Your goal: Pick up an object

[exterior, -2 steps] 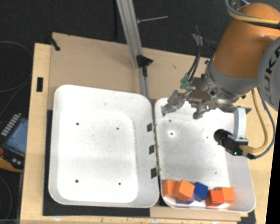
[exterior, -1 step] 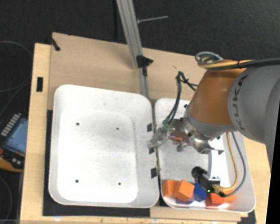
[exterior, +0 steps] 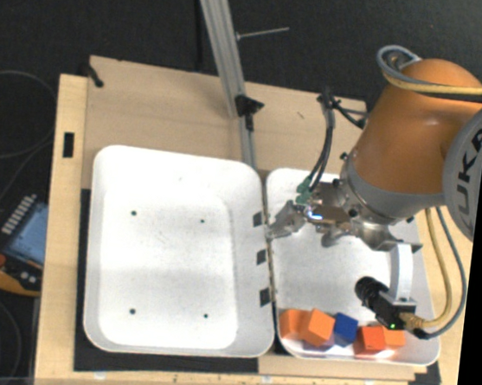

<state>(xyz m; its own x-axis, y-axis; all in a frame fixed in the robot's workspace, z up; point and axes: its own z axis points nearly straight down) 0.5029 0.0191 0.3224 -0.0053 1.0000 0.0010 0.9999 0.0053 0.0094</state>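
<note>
While the arm hung over the right bin (exterior: 336, 269), its gripper (exterior: 313, 212) sat near that bin's far-left corner.
Whether it gripped anything could not be told; orange blocks (exterior: 307, 325) and a blue block (exterior: 345, 327) lay along the bin's near wall.

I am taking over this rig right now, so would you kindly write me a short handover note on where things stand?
Gripper: over the upper left part of the right bin, near the divide between the bins; whether it is open or shut cannot be told, and nothing is seen held.
Objects: orange blocks and and a blue block lie in a row along the near edge of the right bin. The left bin sits beside it.
Done: nothing picked up yet.
Left: bring the gripper down to one block, grasp it and lift it.
</note>
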